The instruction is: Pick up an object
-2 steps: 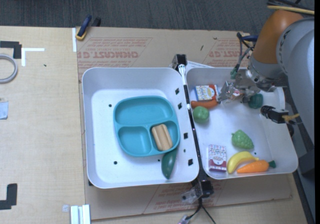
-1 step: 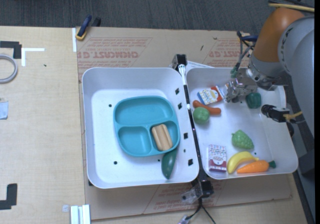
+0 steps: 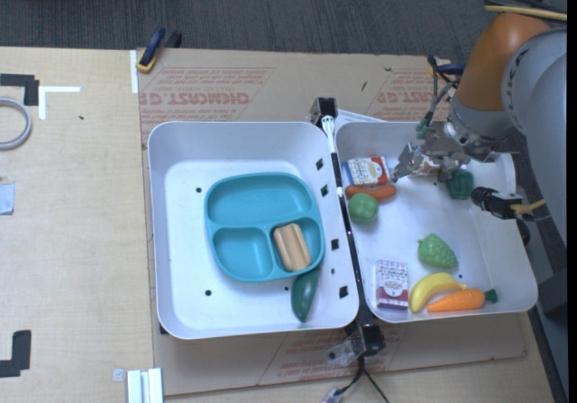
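Front of right bin: carrot point(image 3: 456, 301) lies against the near wall, long axis across the bin, green top toward the right; banana point(image 3: 433, 289) curves just behind it, touching it; small carton point(image 3: 391, 285) lies flat to their left.
Right bin point(image 3: 505, 252): green leafy vegetable point(image 3: 437, 251) sits near the middle; round green fruit point(image 3: 363, 206) rests by the left wall, with a second carton point(image 3: 366, 171) and a small orange piece point(image 3: 380, 193) just behind it.
Gripper point(image 3: 416, 159): over the far part of the right bin, reaching in from the right; whether its fingers are parted or closed cannot be told.
Dark green object point(image 3: 461, 183): just below the wrist.
Left bin point(image 3: 180, 239): teal divided plate point(image 3: 257, 216) holds a bread roll point(image 3: 290, 246), long axis running front to back.
Dark green vegetable point(image 3: 304, 296): beside the plate's near corner, pointing toward the front.
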